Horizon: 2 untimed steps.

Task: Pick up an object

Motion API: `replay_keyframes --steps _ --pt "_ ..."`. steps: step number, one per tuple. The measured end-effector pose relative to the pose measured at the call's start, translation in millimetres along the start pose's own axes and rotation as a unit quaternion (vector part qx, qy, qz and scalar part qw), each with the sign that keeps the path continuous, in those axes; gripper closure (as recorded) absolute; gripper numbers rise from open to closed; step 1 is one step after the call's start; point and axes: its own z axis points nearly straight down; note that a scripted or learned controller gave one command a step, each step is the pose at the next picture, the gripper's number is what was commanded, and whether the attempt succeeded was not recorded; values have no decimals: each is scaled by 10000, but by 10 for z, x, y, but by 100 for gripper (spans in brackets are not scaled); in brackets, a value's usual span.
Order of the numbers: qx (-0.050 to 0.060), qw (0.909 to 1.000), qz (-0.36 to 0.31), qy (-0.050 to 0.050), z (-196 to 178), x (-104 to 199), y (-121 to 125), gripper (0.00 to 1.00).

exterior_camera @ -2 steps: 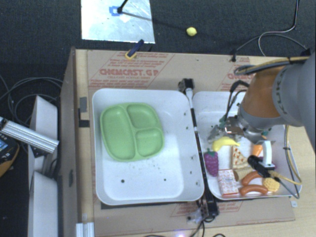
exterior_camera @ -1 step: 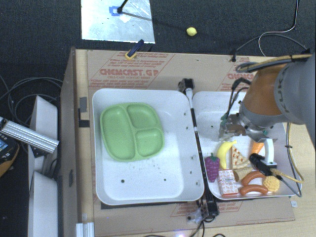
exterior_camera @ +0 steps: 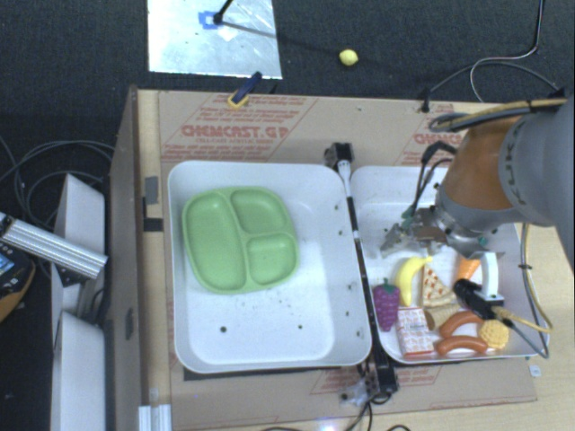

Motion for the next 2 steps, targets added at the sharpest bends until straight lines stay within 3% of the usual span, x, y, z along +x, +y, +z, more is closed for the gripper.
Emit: replay_keyframes --steps 1,2 --pt "12 10000 9 -1 107 55 -441 0" --pt "-7 10000 0 -1 -1 57 -426 100"
